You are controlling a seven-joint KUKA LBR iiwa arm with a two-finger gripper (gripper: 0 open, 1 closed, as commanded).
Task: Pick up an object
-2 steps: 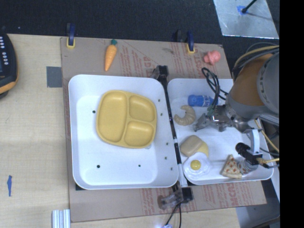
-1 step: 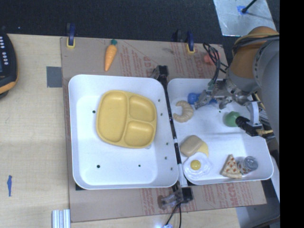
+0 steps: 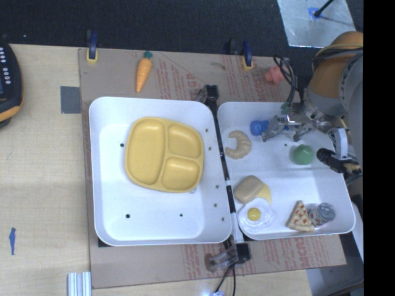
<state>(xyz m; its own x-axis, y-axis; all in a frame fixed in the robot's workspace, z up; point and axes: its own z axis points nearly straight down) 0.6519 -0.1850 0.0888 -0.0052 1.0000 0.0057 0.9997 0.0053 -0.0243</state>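
**Crowded right bin, roomy left bin**

Taking the croissant [image 3: 238, 144] as the mark: to its left, past the bin wall, the yellow divided plate [image 3: 165, 153] fills the left bin's [image 3: 99, 165] middle, leaving bare floor below it. To its right, the gripper [image 3: 276, 128], blue piece [image 3: 258, 127] and green ball [image 3: 302, 155] crowd the way. Below sit a bread piece [image 3: 249, 189], fried egg [image 3: 255, 215], pizza slice [image 3: 300, 217] and can [image 3: 324, 213], with open floor between.

A yellow plastic divided plate [image 3: 165, 153] lies in the left white bin [image 3: 111, 227]. In the right white bin [image 3: 336, 193] the gripper [image 3: 276, 129] sits low beside a small blue object [image 3: 258, 127]. A tan croissant [image 3: 239, 144] lies nearby, a green ball [image 3: 302, 155] to the right. A fried egg [image 3: 255, 215], pizza slice [image 3: 300, 217] and silver can [image 3: 324, 213] line the near edge. An orange toy carrot [image 3: 143, 71] rests on the surface.
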